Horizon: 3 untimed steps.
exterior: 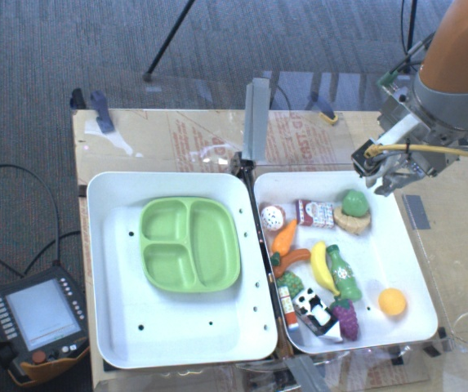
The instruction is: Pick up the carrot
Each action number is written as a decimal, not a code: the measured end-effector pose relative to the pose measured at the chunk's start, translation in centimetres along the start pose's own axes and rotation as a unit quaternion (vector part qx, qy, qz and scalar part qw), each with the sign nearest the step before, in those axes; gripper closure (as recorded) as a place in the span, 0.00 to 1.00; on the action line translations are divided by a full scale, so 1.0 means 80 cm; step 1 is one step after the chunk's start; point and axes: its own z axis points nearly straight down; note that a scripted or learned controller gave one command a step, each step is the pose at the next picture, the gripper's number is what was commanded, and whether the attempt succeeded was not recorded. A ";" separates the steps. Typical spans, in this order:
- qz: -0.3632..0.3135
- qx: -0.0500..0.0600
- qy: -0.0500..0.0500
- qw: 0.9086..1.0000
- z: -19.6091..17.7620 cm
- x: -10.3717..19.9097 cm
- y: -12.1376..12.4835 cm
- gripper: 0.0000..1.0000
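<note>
Grey ribbed carpet covers the floor beyond the bench [176, 141], whose brown top is printed with faded red lettering and carries a strip of blue tape near its far left corner. A teach pendant [33, 321] lies on the floor at lower left, its black cable looping across the carpet. Two shallow white bins sit side by side: the left bin [115, 300] holds a green divided plate [190, 243].

Over the far right corner of the right bin [413, 276] hangs the claw [378, 170], gripping nothing; whether it is released or clenched I cannot tell. The carrot [284, 237] lies well to the claw's left and nearer the camera, beside a spotted white ball [273, 216] and a small red-and-white carton [314, 213]. A banana [323, 266], green bottle [343, 274], purple grapes [347, 319] and an orange [392, 301] lie nearer the camera than the claw.
</note>
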 end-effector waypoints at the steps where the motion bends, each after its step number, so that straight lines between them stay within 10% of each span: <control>1: 0.154 0.000 0.001 0.988 0.012 0.005 -0.015 1.00; 3: -0.013 -0.002 0.003 1.000 -0.139 -0.036 -0.180 1.00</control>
